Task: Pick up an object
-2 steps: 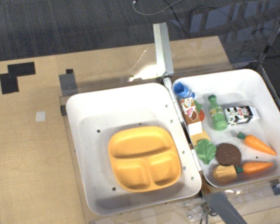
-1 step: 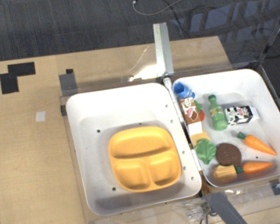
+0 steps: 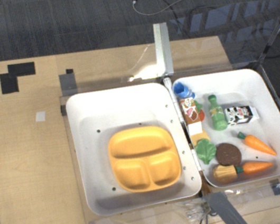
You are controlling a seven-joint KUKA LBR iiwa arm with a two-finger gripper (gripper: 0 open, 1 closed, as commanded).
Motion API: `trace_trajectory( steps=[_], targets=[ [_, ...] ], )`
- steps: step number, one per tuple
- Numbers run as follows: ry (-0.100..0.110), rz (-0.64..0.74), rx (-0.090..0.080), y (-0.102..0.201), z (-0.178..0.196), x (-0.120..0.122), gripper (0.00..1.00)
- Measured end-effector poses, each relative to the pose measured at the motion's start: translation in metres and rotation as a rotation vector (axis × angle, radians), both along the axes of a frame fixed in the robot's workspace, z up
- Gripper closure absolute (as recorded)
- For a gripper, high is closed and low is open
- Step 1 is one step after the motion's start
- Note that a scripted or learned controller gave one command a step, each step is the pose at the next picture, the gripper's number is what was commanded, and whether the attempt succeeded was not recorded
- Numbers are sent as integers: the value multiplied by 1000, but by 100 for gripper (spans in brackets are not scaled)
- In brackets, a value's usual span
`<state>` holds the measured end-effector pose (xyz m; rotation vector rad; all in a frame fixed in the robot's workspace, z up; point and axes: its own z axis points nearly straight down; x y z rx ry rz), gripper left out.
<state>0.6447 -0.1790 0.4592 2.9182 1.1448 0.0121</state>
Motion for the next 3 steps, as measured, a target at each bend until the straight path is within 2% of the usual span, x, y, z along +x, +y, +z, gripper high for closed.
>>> trace_trajectory(
  steps=[1,3],
  targets=[
    [7,-45,3,-12,-23,-8,100],
    [0,-20,0,-7,0,-5,100]
  ],
)
